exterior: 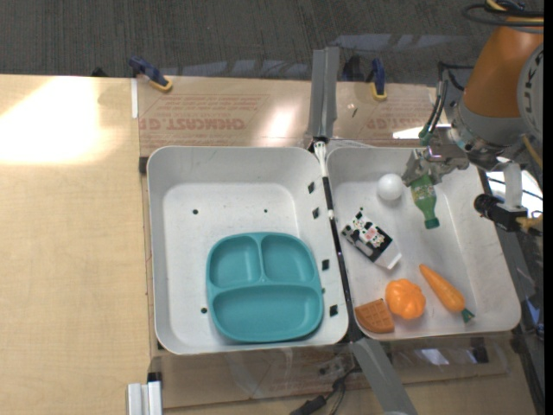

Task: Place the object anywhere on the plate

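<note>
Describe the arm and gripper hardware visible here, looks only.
The arm comes in at upper right: a rounded orange band above a grey wrist section. Thin cables, one yellowish, loop over its top, and a green-tinted wire runs down its left side. The gripper is a small grey metal assembly; its details are too small to make out.

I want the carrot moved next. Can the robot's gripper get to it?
Probably yes. The carrot lies bare in the right bin with nothing on top, though the gripper is up by the green bottle.
</note>
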Robot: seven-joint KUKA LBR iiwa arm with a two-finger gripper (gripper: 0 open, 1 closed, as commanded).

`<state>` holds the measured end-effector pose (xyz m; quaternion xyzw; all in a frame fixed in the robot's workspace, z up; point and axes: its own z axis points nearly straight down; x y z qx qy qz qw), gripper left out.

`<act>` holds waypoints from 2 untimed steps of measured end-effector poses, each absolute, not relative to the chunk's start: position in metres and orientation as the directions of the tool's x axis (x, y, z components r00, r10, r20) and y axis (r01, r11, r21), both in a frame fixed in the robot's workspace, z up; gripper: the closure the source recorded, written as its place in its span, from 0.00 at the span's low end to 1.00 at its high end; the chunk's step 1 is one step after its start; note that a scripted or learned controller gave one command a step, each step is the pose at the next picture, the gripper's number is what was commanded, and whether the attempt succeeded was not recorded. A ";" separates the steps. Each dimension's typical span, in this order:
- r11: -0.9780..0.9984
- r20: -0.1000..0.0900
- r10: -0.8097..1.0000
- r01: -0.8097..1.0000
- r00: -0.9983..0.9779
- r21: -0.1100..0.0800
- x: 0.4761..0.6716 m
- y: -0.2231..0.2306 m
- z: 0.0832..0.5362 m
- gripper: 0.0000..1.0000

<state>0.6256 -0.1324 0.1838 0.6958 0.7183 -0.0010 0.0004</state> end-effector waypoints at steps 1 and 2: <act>0.308 0.000 0.951 0.951 -0.308 -0.001 0.546 -0.073 0.192 1.00; 0.296 0.000 0.955 0.955 -0.296 -0.001 0.518 0.001 0.191 1.00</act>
